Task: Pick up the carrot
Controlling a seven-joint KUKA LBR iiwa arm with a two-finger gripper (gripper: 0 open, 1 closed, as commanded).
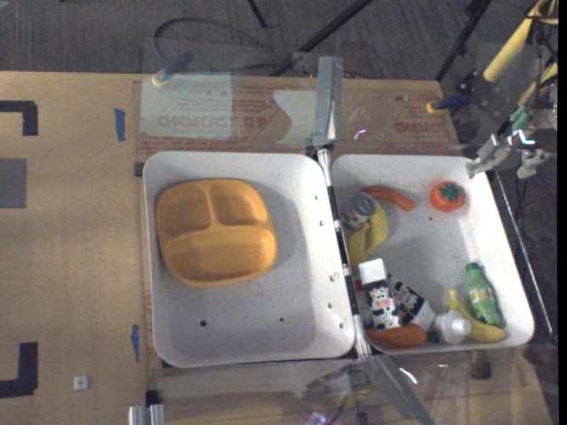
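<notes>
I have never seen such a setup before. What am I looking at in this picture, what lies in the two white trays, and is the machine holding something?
This is one picture from a camera fixed above a workbench, looking down at a slant. On the bench stand two shallow white bins side by side. The left bin holds a yellow divided plate. The right bin holds toy groceries: a carrot near the back, a tomato, a small can on a banana, a green bottle, a second banana, some small cartons and an orange piece at the front. The machine is a robot arm that reaches in from the right; its tool is at the upper right, outside the bins. It holds nothing, and the carrot lies untouched.
</notes>
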